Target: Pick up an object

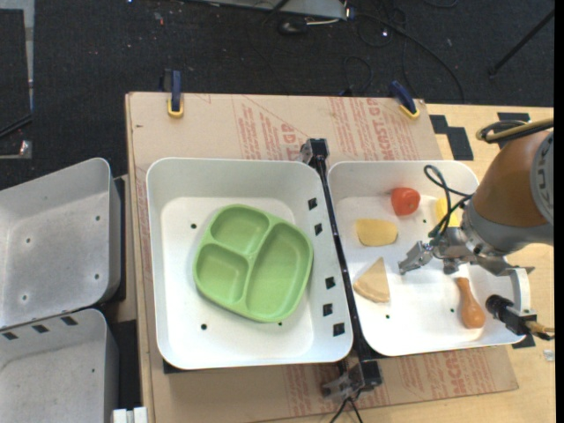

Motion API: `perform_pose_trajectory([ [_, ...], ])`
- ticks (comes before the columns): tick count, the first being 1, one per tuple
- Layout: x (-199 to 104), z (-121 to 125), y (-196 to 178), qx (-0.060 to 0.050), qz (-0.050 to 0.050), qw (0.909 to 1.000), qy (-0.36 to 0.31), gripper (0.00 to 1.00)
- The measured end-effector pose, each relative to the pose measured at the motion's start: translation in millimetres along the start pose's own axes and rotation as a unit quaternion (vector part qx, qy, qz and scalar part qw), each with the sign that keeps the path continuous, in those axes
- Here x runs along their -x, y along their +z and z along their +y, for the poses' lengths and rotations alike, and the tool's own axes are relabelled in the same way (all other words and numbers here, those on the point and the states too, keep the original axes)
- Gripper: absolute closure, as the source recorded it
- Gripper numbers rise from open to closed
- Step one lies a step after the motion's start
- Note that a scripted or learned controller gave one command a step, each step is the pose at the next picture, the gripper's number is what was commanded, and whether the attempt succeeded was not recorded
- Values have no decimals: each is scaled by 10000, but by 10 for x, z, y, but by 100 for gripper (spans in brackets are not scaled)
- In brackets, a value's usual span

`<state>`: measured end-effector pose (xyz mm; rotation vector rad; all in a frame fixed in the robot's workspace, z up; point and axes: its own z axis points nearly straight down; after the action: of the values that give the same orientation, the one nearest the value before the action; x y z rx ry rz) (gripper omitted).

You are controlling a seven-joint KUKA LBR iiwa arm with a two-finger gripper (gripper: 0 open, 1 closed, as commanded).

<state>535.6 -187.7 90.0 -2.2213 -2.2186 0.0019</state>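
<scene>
Approach step over the right bin (pixel 379 176): claw (pixel 416 259) open and holding nothing, poised between the yellow piece (pixel 376 232) and the tan wedge (pixel 374 282). Next, by the look of it: lowering onto the wedge and closing.

Arm reaching in from right, hand (pixel 416 260) angled down-left
</scene>
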Motion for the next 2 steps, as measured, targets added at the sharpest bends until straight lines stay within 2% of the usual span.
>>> perform_pose_trajectory([
  [1, 4, 7, -123, 15, -5, 10000, 5, 100],
  [2, -80, -30, -692, 29, -9, 10000, -18, 100],
])
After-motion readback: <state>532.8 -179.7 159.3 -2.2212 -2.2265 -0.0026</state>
